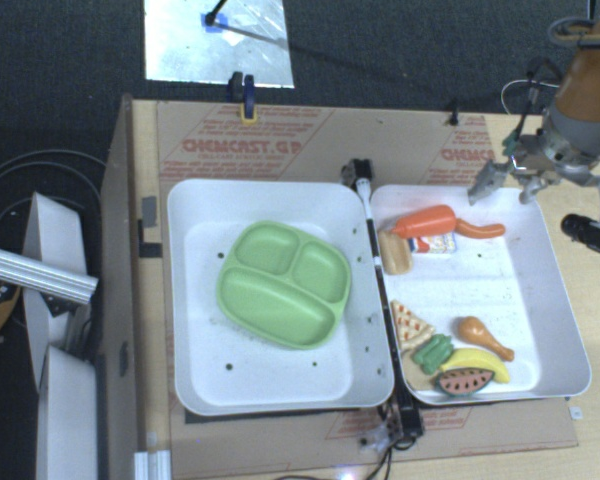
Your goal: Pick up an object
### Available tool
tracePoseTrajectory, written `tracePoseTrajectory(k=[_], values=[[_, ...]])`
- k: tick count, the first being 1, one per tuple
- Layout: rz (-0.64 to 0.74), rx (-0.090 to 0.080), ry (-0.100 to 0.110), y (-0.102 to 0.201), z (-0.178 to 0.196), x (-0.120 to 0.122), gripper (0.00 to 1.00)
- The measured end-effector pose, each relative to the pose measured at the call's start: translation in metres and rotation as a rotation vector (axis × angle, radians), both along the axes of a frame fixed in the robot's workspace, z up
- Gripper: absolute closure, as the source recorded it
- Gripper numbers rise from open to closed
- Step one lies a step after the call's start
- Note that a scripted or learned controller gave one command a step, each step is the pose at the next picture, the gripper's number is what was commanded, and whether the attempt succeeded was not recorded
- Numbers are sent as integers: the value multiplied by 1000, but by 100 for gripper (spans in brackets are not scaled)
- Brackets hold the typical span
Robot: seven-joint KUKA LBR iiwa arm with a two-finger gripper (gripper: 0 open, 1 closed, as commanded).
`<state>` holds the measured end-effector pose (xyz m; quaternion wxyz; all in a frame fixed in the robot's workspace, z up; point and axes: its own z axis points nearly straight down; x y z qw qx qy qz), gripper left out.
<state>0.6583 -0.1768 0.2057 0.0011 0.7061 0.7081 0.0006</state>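
Hanging open and unloaded above the far rim of the right bin (555, 268), the gripper (505, 186) is kept clear of the toy foods, of which the carrot (425, 220) lies nearest for picking.

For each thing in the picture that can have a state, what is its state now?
gripper: open, above the right bin's far edge, holding nothing
green tray: upright in the left bin, nothing in its compartments
carrot: lying in the right bin
sausage: lying beside the carrot
drumstick: lying flat
banana: lying against the watermelon slice
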Motion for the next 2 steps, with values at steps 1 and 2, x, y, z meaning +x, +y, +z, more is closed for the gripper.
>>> tracePoseTrajectory(k=[1, 2], values=[[9, 4, 4, 83, -58, 11, 0], [3, -5, -6, 90, -120, 12, 0]])
